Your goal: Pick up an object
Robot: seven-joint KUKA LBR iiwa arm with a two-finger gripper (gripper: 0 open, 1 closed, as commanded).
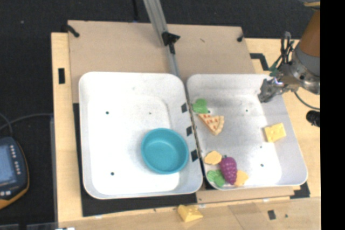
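Observation:
My gripper hangs over the far right edge of the right bin, with the arm coming in from the right. A yellow cheese block lies in that bin a little in front of the gripper. A pizza slice and a green piece lie near the bin's left wall. At the bin's front left corner sit purple grapes, a yellow piece, a green piece and an orange piece. A blue bowl stands in the left bin.
A grey metal pole slants from the top of the view down to the gap between the bins. A yellow wedge lies on the bench in front of the bins. A handheld pendant sits at the far left.

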